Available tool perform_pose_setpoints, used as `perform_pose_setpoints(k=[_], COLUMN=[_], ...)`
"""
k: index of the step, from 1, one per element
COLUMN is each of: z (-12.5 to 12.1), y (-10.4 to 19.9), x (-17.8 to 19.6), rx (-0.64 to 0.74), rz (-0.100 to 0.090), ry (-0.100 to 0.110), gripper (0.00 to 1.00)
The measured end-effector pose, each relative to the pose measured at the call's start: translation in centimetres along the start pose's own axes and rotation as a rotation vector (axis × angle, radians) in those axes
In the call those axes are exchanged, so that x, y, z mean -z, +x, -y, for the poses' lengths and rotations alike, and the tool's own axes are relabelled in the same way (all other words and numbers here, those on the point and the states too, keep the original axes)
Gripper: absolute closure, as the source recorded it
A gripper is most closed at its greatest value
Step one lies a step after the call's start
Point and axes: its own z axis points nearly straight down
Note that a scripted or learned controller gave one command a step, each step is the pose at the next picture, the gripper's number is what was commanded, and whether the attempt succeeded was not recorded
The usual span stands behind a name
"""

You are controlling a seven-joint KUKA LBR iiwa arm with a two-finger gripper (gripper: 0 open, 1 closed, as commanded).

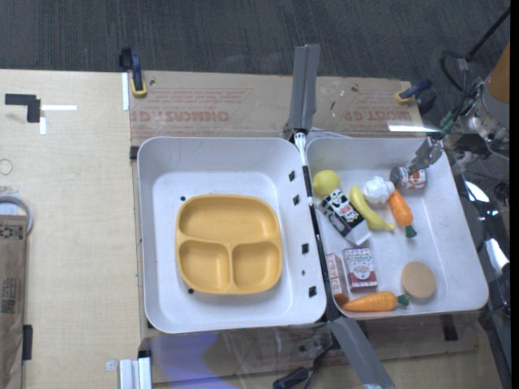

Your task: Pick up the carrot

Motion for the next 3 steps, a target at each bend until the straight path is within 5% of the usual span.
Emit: perform_pose_setpoints(k=[1,2,3], z=[2.4,1.3,1.1], y=[3.9,3.4,3.4], x=[-13.4,-14.5,-13.3], rx=[-0.051,-0.149,-0.149], rz=[0.000,-0.001,-0.002], ry=[-0.003,-0.001,-0.005], gripper=[0.00,0.00,1.00])
